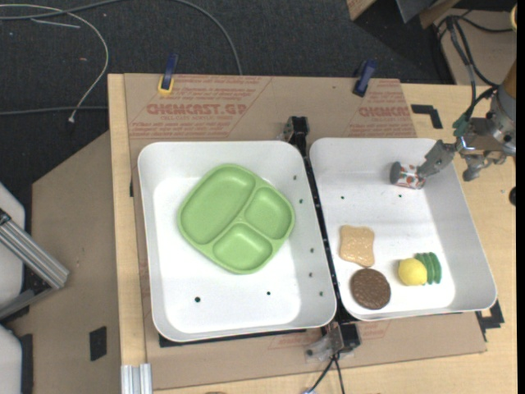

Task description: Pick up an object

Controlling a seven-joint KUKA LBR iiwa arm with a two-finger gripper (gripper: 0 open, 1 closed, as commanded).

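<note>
In the camera view, two white bins are seen side by side on the bench. In the left bin (164, 302) a green divided plate (236, 217) lies near the middle. In the right bin (467, 245) three food pieces are grouped toward its near end: a tan toast-like slice (358, 245), a dark brown round patty (370, 288) just beside it at about 5 o'clock, and a yellow-and-green piece (419, 270) to the patty's 2 o'clock.

The gripper (408, 175) is reached in from the right and is held low in the far part of the right bin, its tip pointing toward 8 o'clock. Whether anything is gripped cannot be told at this size; something small with a red mark is seen at the tip, but its nature is unclear.

From the gripper, the nearest candidate, the tan slice, lies at about 7 o'clock, well apart; its long axis runs roughly 12 to 6. The patty and the yellow-and-green piece lie farther, near 6 o'clock. A pick is judged not yet made.
</note>
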